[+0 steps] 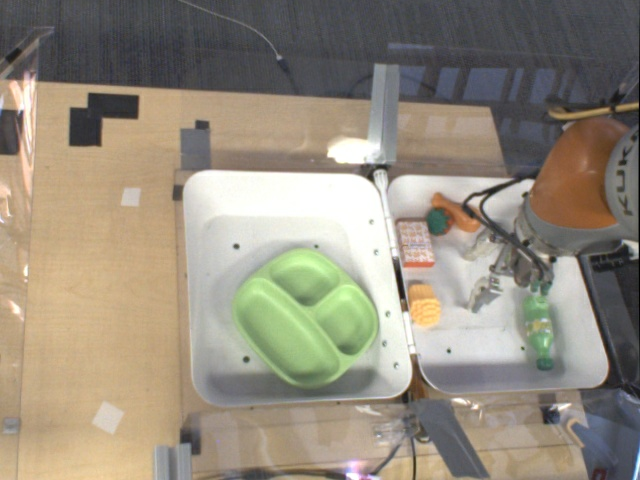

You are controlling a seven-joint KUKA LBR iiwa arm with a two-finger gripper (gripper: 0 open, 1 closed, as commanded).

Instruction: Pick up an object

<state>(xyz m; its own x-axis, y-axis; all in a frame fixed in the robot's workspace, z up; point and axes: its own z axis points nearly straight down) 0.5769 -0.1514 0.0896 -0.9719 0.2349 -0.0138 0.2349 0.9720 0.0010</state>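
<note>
Nothing is lifted yet: the pincer [487, 293] is hanging low over the floor of the right bin [500, 368] with nothing between its fingers, which look slightly parted, so the whole grab is still to come. Its likeliest target, I'd say, is the green bottle [538, 326], lying on its side just to the pincer's right; a yellow corn [425, 308] and a red-and-white box [415, 243] are sitting off to its left.
</note>
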